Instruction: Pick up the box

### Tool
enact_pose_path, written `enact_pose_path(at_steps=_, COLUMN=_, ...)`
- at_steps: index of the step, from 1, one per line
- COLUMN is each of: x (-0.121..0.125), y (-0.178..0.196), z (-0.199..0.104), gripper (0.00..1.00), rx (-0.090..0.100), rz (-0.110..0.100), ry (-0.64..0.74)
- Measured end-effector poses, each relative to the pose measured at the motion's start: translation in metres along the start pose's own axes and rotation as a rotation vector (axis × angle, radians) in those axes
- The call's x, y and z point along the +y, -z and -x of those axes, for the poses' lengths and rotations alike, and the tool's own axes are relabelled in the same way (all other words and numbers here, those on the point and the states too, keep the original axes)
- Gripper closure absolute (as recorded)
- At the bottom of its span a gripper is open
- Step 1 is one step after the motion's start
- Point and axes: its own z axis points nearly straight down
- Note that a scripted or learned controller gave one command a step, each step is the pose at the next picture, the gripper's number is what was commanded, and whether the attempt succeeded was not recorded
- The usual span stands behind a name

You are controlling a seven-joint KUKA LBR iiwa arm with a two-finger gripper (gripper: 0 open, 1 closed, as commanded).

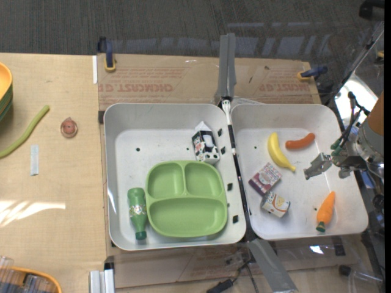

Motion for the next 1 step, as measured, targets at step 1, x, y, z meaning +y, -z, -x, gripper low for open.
enact_pose_path(at_steps=1, x=0.0321, y=-0.0746, z=-0.0668, gripper=0.00, rx=0.000, rz=-0.001, ry=0.015)
